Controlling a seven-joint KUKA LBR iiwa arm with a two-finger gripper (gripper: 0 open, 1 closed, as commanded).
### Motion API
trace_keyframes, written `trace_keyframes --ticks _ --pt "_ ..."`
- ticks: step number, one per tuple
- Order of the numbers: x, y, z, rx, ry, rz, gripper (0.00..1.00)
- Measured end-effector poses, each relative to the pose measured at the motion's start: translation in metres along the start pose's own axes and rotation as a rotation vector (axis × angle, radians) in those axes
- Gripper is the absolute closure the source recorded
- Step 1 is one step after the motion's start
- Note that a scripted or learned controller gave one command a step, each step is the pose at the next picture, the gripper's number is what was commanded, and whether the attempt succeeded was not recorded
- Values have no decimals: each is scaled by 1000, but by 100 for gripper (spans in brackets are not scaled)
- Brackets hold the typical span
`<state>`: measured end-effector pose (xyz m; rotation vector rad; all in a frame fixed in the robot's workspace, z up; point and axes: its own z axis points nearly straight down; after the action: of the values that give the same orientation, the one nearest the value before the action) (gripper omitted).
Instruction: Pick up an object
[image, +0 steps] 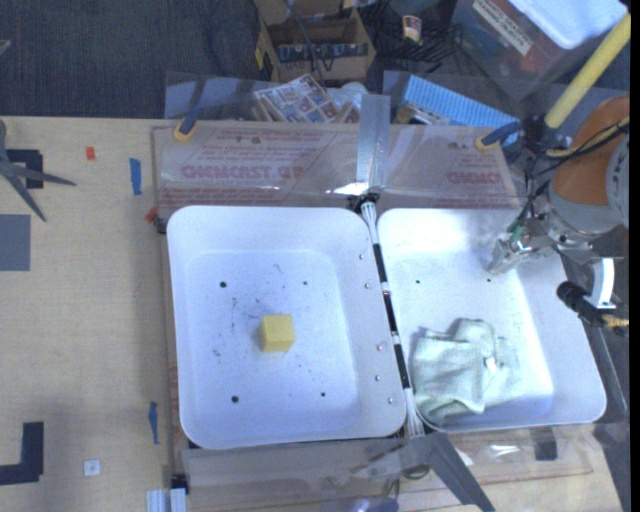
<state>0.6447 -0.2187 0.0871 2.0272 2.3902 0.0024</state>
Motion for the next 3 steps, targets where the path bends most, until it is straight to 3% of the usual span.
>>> trace_keyframes --ticks 1,2,3 --pt "-1 24 0 1 0 -61 100" --pt "20 -32 -1 0 2 97 100" --pt "7 -75 -44 6 4 181 100"
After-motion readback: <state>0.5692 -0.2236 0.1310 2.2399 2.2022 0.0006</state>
